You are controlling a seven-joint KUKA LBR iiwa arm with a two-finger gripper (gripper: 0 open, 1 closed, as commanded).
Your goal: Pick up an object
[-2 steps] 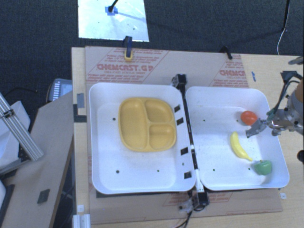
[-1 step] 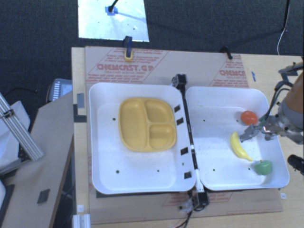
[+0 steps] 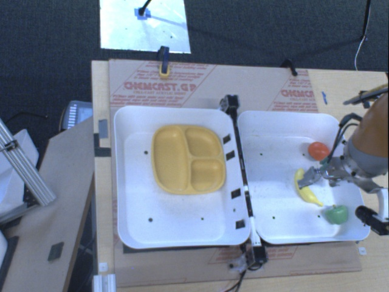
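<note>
Two shallow white bins are sitting side by side on the surface (image 3: 267, 78). The left bin (image 3: 130, 224) is carrying a yellow divided tray (image 3: 187, 159) near its middle. The right bin (image 3: 267, 224) is carrying three small objects, all gathered toward its right edge: an orange-red ball (image 3: 318, 150) nearest the far side, a yellow banana-shaped toy (image 3: 307, 188) in the middle, and a green rounded toy (image 3: 336, 213) toward the near right corner.

The arm (image 3: 371, 145) is reaching in over the right edge of the right bin, and the end effector (image 3: 315, 176) is hanging low over the upper part of the banana-shaped toy, between it and the ball. Whether its fingers are spread or closed cannot be told at this resolution (the metal parts are merging with the toy beneath), and nothing is visibly lodged between them.

Judged by how things lie, the task is standing at the approach or grasp stage. The banana-shaped toy looks to be lying flat on the bin floor, as do the ball and the green toy, so no object is yet lifted. What is remaining is a secure closure on one object, most plausibly the banana-shaped toy, and then a lift clear of the bin.
</note>
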